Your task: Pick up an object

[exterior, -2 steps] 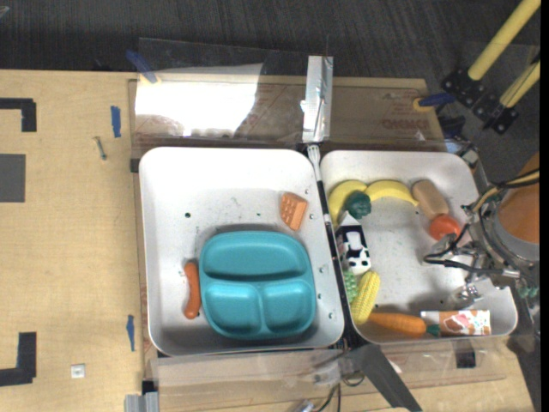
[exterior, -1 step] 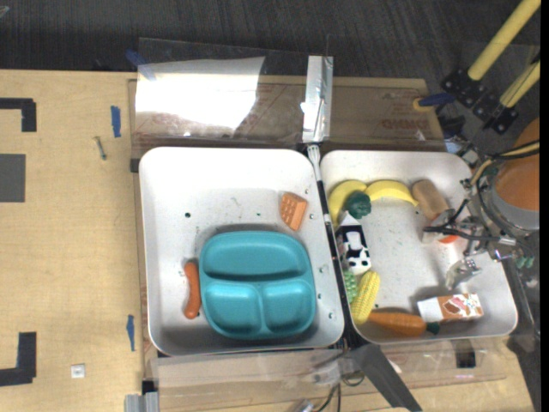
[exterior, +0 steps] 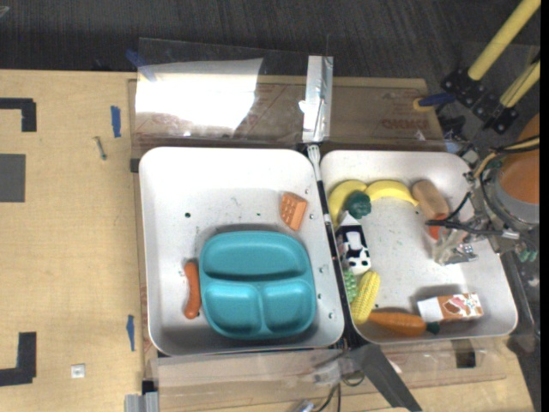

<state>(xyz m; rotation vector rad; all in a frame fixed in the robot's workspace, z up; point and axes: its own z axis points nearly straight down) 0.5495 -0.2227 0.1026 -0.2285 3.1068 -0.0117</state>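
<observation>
Two shallow white bins sit side by side on the bench. The left bin [exterior: 163,230] carries a teal divided tray [exterior: 256,283] toward its near edge. An orange-red sausage-shaped toy [exterior: 192,289] lies just beside the tray's left rim, and an orange ridged wedge [exterior: 292,209] lies near the bin's right wall, just beyond the tray's far right corner.

The right bin [exterior: 403,281] holds the remaining objects. A yellow banana [exterior: 371,193] curves along the far edge, with a dark green ball [exterior: 358,204] touching its inner side. A tan bread-like piece [exterior: 430,198] lies near the far right corner. Along the left wall, a black-and-white cow figure [exterior: 353,249] sits above a yellow corn cob [exterior: 365,292]. A carrot [exterior: 396,321] lies along the near edge, and a small printed carton [exterior: 450,307] rests near the near right corner.

The gripper [exterior: 455,247] hangs low over the right side of the right bin, between the bread-like piece and the carton, below the arm's orange band [exterior: 525,183]. Whether its fingers are spread or closed cannot be told at this resolution, and no object is seen between them.
</observation>
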